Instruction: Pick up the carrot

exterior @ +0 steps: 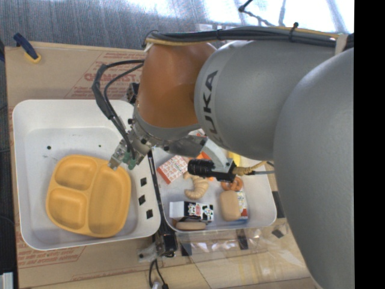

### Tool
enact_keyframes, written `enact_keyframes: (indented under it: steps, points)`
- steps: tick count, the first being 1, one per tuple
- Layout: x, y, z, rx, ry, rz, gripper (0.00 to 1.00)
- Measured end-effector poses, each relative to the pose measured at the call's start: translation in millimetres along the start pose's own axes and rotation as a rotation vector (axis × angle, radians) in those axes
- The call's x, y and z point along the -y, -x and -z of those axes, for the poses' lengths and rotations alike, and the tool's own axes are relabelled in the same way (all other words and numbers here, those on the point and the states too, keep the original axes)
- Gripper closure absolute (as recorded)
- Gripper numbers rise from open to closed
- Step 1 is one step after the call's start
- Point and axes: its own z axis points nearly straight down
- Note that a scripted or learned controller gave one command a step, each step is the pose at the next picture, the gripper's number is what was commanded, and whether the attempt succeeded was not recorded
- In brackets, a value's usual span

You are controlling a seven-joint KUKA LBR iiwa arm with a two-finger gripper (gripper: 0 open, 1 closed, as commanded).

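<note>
The gripper hangs over the left bin's yellow tray, well apart from the right bin's food; finger state I cannot tell.

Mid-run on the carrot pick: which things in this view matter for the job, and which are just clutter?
Job:
- gripper, over the yellow tray's edge in the left bin
- small orange piece in the right bin, possibly the carrot, mostly hidden under the arm

Lying about:
- yellow tray
- croissant
- black-and-white carton
- red-and-white box
</note>
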Motion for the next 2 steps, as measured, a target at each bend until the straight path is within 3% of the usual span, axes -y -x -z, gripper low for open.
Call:
enact_keyframes:
  steps: [1,2]
  points:
    - [53.8,37.1,-62.7,-0.005,-0.009,-0.364,1.0]
    - [33.1,-15.6,0.4,-0.002,-0.002,-0.683,1.0]
